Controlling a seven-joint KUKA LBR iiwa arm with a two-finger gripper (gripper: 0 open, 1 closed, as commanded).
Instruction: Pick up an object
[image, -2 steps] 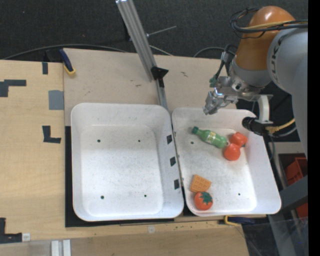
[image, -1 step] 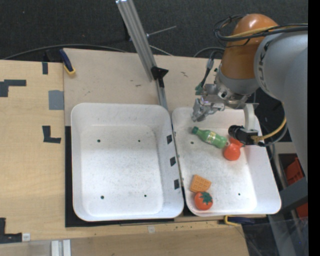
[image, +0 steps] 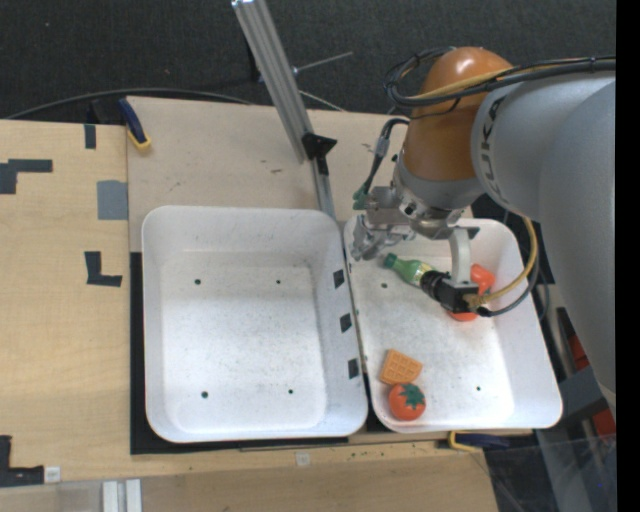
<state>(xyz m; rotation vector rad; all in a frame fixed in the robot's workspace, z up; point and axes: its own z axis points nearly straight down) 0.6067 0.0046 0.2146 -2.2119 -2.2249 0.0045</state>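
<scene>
Nearby, the green bottle (image: 404, 267) lies in the right bin (image: 500, 395), at four o'clock of the gripper (image: 367, 240). Whether the gripper is spread or clenched, I cannot tell. Best to centre over the bottle's body before descending, avoiding the bin's near wall.

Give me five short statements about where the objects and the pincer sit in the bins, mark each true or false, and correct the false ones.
1. The red tomato-shaped toy lies in the right white bin. True.
2. The flat orange waffle-patterned cracker lies in the left white bin. False: it lies in the right bin, just above the tomato-shaped toy.
3. The pincer is over the right bin's upper left corner. True.
4. The small green bottle stands upright. False: it lies on its side on the bin floor.
5. The tomato-shaped toy is near the right bin's far edge. False: it is near the close edge, by the lower left corner.
</scene>
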